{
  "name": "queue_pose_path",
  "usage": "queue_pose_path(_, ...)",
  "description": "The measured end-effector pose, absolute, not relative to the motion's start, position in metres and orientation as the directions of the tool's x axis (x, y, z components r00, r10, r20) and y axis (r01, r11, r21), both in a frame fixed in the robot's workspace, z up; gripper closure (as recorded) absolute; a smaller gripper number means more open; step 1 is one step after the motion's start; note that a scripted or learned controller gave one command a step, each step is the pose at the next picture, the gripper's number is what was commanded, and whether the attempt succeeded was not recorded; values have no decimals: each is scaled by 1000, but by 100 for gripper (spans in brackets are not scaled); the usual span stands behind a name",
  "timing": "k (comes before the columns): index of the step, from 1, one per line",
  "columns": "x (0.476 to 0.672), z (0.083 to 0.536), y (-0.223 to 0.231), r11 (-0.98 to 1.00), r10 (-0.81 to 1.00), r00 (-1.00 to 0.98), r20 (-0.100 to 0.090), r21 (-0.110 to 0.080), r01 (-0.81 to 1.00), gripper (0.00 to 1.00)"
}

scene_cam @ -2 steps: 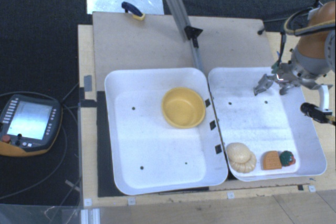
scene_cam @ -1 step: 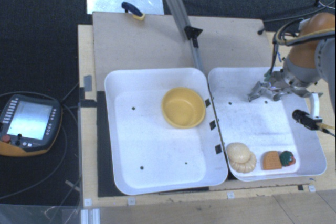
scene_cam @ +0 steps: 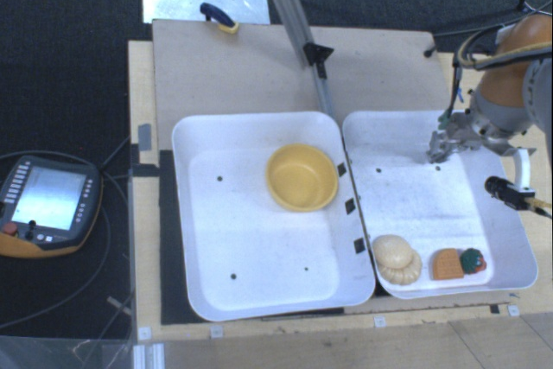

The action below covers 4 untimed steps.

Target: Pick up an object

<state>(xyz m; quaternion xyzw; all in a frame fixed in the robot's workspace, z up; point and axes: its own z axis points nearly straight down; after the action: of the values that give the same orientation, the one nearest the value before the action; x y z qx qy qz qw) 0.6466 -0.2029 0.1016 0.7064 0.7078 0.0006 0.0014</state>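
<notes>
My pincer (scene_cam: 439, 153) hung low over the far part of the right bin (scene_cam: 415, 130), on bare white floor. From this slant I could not tell whether it was wide or narrow; nothing showed in it.

Things to pick lay well apart from me. A cream shell-shaped piece (scene_cam: 397, 259) sat in the near left corner of the right bin, close against the wall shared with the left bin (scene_cam: 203, 212). Just right of it, along the near wall, lay an orange block (scene_cam: 447, 264) with a small dark green and red piece (scene_cam: 472, 260) touching its right side. I judged they had gathered there because the bin floor runs down to that near edge.

A yellow bowl (scene_cam: 301, 177) stood upright in the left bin, toward its far right, with open floor all around.

Room: between my pincer and the near row the floor was open, a straight run. The near wall crowds all three pieces, so I judged closing across them left to right safer than near to far. The shell's left side is tight to the wall. The bowl offered the most space, but lay across the two rims.
</notes>
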Motion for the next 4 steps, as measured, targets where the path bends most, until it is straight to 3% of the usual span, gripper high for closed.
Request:
queue_pose_path(3, 653, 232, -211, 1, 1000, -1, -1, 4, 1000, 100)
queue_pose_path(4, 646, 238, -150, 4, 1000, -4, 1, 1, 1000, 100)
